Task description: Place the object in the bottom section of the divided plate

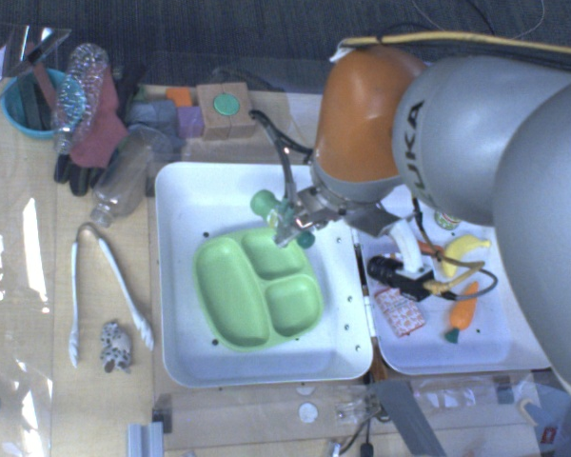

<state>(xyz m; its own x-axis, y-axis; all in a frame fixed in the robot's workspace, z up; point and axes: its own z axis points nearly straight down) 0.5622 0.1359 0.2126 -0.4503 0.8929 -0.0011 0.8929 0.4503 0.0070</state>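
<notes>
A green divided plate (230,291) lies in the left white bin (186,198). It has one long section on the left and two smaller ones on the right, one upper (276,255) and one lower (293,305). My gripper (285,221) hangs over the plate's upper rim, just above the upper small section. It is shut on a dark green object (264,203), whose rounded ends stick out to the upper left and lower right of the fingers. All sections of the plate look bare.
The right bin (485,350) holds a banana (466,248), a carrot (463,314) and a red-and-white packet (400,310). White tongs (109,284), a clear bottle (124,174), a wooden block (226,108) and a blue bowl (24,108) lie outside the bins, to the left and behind.
</notes>
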